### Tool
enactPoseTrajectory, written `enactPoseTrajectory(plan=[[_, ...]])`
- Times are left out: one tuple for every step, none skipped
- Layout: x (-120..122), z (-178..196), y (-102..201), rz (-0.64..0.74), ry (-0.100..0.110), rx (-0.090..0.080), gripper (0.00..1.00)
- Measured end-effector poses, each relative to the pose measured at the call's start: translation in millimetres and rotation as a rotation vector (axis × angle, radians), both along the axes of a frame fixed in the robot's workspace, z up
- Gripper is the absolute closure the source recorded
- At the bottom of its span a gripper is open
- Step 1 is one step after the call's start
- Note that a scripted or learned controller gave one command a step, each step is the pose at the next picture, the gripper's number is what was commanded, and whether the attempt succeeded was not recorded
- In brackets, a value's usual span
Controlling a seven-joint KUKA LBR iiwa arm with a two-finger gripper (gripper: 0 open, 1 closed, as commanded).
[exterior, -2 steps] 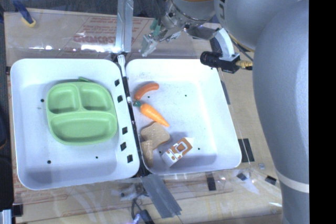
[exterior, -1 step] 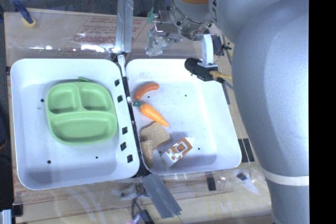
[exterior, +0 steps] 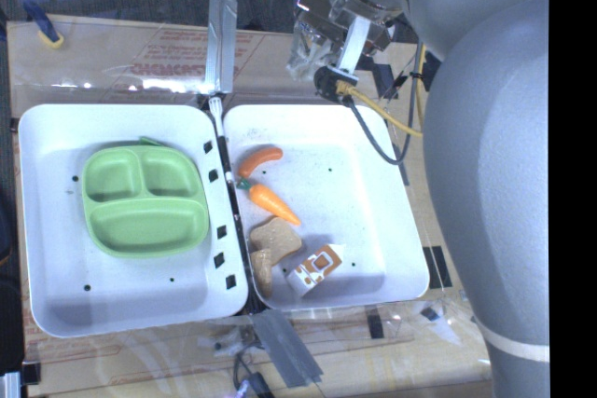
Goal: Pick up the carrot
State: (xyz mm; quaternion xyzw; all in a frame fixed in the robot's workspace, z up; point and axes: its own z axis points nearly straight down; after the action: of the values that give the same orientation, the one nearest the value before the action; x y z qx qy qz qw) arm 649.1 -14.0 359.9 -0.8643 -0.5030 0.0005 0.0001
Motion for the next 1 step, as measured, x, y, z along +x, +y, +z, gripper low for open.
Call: enactPoseTrajectory(plan=[[3.9,-43.8,14.1,-0.286,0.009,0.000,1.00]])
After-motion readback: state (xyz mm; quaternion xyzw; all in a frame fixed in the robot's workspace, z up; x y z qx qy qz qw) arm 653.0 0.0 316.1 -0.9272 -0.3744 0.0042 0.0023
